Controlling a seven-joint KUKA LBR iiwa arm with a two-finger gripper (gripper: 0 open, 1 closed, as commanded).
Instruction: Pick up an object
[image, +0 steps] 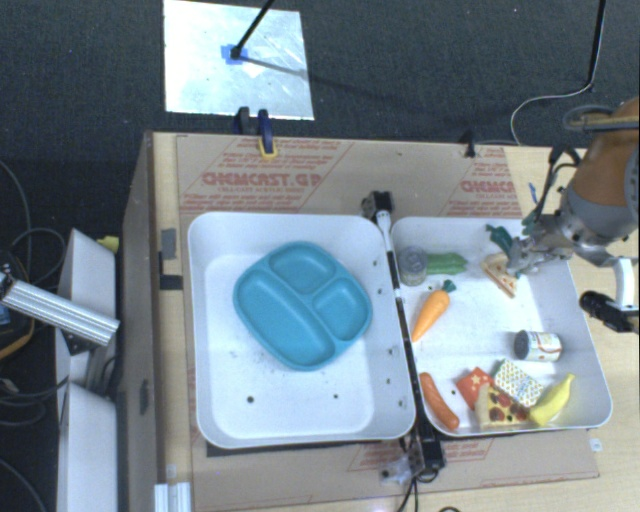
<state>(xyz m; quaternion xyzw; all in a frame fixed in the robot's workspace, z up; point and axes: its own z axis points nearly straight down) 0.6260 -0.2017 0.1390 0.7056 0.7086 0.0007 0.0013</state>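
- A tan wedge-shaped toy slice (499, 272), like a piece of bread or pizza, lies near the back wall of the right white bin (592, 352), and I judge it the thing the arm is after.
- The gripper (522, 256) is low over the back right part of that bin, just beside or touching the wedge; whether it is spread or closed, or has anything in hold, I cannot tell.
- A small dark green toy piece (497, 236) sits just behind the wedge, so a close might catch both or nudge one away.
- The wedge lies flat and close to the wall, so it could slip out or the gripper could foul the rim.
- Farther off lie an orange toy carrot (429, 312) and a green toy cucumber (444, 263).
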